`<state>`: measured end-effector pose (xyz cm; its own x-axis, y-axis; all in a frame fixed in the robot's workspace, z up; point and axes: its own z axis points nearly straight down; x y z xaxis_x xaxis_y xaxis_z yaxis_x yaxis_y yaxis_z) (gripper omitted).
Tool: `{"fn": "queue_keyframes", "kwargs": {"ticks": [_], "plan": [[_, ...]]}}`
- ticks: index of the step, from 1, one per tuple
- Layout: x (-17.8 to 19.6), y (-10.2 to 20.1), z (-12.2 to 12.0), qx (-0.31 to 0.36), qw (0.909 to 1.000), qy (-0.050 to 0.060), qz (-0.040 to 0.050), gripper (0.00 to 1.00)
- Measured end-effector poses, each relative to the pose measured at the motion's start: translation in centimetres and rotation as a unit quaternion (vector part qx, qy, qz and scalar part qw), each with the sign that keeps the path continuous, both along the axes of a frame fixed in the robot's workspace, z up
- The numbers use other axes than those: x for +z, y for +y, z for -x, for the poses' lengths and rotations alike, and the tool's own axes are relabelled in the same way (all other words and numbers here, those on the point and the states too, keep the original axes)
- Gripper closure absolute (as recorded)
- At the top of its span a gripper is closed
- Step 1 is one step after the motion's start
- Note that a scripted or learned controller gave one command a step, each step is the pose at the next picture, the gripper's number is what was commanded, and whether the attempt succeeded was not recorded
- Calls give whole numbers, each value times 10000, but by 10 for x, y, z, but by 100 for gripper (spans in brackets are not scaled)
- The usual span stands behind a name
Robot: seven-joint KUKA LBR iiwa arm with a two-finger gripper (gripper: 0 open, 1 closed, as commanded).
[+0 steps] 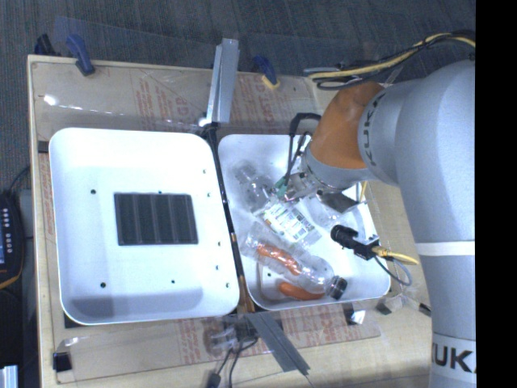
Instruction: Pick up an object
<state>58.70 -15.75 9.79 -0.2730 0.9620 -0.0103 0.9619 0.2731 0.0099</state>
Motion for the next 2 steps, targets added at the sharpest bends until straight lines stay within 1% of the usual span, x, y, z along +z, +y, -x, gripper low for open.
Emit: {"fn": "queue_keyframes", "kwargs": {"ticks": [1, 2], "plan": [[76, 59, -41, 288, 9995, 77, -38, 100], [85, 60, -41, 319, 9994, 93, -38, 100]]}}
